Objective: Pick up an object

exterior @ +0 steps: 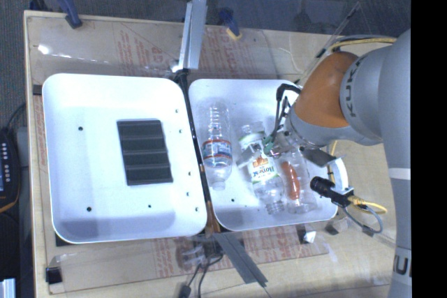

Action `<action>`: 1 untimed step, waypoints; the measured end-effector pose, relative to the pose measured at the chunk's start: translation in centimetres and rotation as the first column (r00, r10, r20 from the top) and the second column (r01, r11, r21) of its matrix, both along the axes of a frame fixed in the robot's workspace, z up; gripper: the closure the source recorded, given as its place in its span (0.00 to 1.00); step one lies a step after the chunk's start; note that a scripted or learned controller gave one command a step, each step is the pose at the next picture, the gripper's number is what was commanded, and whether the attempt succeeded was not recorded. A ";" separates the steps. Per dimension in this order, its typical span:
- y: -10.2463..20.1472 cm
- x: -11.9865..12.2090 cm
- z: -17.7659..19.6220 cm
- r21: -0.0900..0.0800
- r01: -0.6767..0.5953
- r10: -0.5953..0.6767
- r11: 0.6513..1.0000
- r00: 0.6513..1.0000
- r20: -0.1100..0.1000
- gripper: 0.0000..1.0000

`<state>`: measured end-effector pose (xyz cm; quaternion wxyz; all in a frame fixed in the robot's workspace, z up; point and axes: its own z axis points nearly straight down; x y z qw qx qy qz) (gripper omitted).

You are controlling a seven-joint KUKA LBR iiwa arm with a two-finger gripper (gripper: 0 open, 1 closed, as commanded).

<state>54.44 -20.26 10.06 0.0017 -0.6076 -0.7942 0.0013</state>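
Observation:
The right bin (230, 220) holds several clear plastic bottles. A water bottle (218, 146) with a blue and red label lies along the bin's left side. A smaller bottle (260, 169) with an orange label lies in the middle, and another bottle (292, 181) with a red label lies to its right. The arm's orange-banded wrist (323, 98) hangs over the bin's right half. My gripper (279, 144) points down among the two right-hand bottles, close to the orange-label bottle's green cap (250, 140). The wrist hides most of it.
The left bin (70, 150) holds a black ribbed block (144, 151) at its centre. A grey metal bar (192, 31) stands at the back between the bins. Cables (356, 209) trail off the right bin's near right corner.

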 end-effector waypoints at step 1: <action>7.2 2.5 10.2 -0.001 0.108 -0.108 0.994 0.994 0.004 1.00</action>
